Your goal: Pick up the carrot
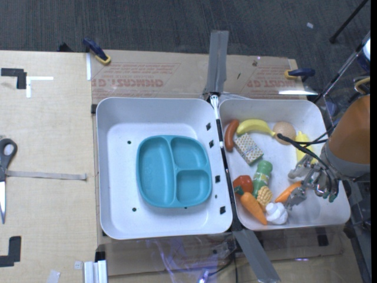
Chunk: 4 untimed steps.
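- The carrot (pixel 253 207) lies in the right bin (pixel 318 214), near its front edge, slanting from upper left to lower right, apart from the tool.
- Its upper end touches a red vegetable (pixel 242 183); its lower end lies against a white garlic bulb (pixel 276 213).
- Just above it stand a corn cob (pixel 264 194) and a green bottle (pixel 262 172).
- A smaller orange piece (pixel 288 193) lies just right of the corn cob, right at the tool's tip.
- The tool (pixel 301 191) is low in the bin's right part; whether its fingers are open or closed I cannot tell, and nothing is clearly gripped.
- Farther back in the same bin: a sausage (pixel 229 135), a banana (pixel 254 126), a patterned block (pixel 248 148), an egg-like thing (pixel 284 130) and a yellow item (pixel 301 143).
- The left bin (pixel 112 175) holds a blue divided plate (pixel 174 171).
- On the worktop (pixel 41 158) at far left lie scissors (pixel 5 170).
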Motion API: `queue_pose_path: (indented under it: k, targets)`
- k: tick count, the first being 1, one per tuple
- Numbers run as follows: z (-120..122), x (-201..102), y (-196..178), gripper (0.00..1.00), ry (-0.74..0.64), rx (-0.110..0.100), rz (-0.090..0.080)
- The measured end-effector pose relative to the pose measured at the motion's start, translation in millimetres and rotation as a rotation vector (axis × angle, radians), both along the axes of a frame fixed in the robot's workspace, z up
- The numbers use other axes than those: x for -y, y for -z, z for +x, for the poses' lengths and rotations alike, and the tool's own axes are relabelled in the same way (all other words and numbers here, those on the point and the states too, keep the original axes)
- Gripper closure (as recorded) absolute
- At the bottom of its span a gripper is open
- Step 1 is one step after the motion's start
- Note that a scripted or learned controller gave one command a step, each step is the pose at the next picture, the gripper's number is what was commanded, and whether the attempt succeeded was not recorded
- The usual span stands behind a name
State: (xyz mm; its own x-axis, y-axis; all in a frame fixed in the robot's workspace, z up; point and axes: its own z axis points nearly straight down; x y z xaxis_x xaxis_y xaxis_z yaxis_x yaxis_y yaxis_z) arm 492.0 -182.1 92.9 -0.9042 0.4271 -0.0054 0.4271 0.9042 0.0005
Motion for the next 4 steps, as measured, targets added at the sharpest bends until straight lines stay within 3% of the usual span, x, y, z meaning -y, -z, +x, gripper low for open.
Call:
queue_pose_path:
  k: [1,2,3,4]
  targets:
    - [2.7,-0.2,-10.1,1.00,-0.004,0.005,-0.003]
    - [5.4,-0.3,-20.1,1.00,-0.008,0.011,-0.005]
    - [5.5,-0.6,-20.1,0.00,-0.008,0.011,-0.005]
    - [17.2,7.7,0.5,0.00,0.157,-0.002,0.001]
